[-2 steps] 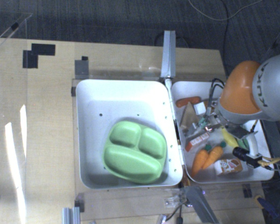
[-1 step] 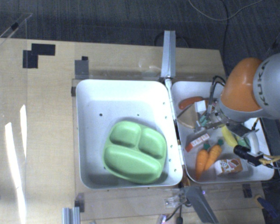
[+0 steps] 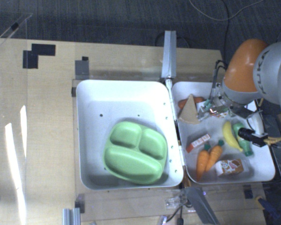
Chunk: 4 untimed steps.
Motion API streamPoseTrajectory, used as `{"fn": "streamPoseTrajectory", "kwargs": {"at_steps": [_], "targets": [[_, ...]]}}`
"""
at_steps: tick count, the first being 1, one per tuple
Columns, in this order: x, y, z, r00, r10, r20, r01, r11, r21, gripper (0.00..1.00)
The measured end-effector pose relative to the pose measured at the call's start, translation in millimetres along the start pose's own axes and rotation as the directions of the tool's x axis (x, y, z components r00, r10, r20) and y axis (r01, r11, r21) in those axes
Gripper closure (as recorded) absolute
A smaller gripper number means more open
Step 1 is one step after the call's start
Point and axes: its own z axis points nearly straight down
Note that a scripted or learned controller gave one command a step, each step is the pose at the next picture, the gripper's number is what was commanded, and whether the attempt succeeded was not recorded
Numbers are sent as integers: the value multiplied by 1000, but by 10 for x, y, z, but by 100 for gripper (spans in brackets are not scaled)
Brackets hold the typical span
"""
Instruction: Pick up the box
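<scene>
A small red and white box [image 3: 198, 142] lies flat near the middle of the right bin [image 3: 267, 175]. A second, brown and white carton [image 3: 229, 167] lies near that bin's front edge. My gripper [image 3: 211, 108] hangs low over the back of the right bin, beside a tan wedge [image 3: 190, 109]. It is well behind both boxes and touches neither. The grey wrist with its orange band [image 3: 243, 71] hides the bin's back right corner.
Two carrots [image 3: 208, 157] lie between the boxes. A banana [image 3: 230, 136] and a green bottle [image 3: 244, 143] lie to the right. The left bin [image 3: 91, 102] holds a green divided tray [image 3: 136, 152]. A metal post [image 3: 169, 55] stands between the bins.
</scene>
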Motion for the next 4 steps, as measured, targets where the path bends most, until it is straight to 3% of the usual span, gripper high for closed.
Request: {"fn": "streamPoseTrajectory", "kwargs": {"at_steps": [1, 2, 3, 4], "targets": [[-1, -2, 1, 1000, 1, 0, -1, 1000, 1, 0], [-138, 116, -455, 999, 36, 1, -36, 999, 0, 0], [-204, -347, 195, 995, -99, 3, 99, 995, -6, 0], [-209, -316, 93, 995, -98, 5, 98, 995, -12, 100]]}}
